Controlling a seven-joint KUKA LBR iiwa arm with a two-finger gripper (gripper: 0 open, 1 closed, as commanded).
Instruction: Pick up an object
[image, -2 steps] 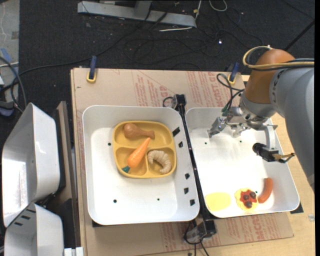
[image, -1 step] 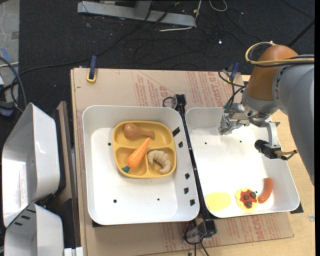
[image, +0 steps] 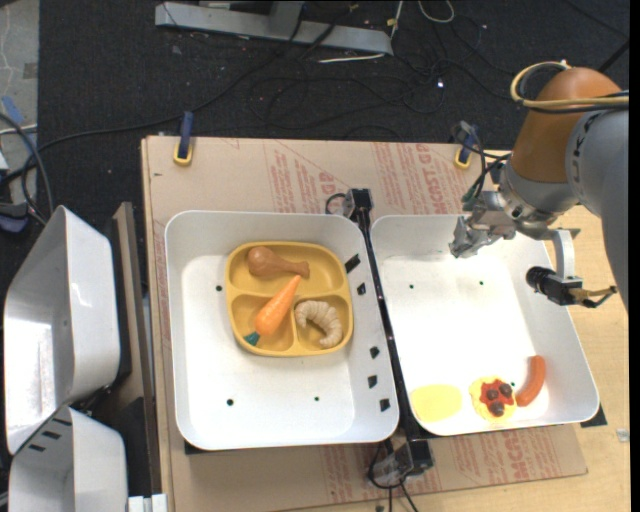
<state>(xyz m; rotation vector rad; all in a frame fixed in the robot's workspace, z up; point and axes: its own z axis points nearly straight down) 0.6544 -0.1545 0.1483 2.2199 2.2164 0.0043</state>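
Note:
My gripper (image: 466, 243) hangs over the far edge of the right bin (image: 470, 330), with nothing visibly between its fingers. At the near side of that bin lie a flat yellow disc (image: 436, 402), a small red and yellow piece (image: 493, 395) and an orange sausage (image: 531, 380). The left bin (image: 200, 350) bears a yellow divided plate (image: 236, 308) with a brown chicken drumstick (image: 277, 263), an orange carrot (image: 277, 306) and a pale shrimp (image: 321, 321) in its three compartments.
A cardboard sheet (image: 300, 165) lies under both bins, held by yellow clamps (image: 183, 150) at the far corners. White containers (image: 55, 310) stand off the bench to the left. Cables run across the dark floor beyond.

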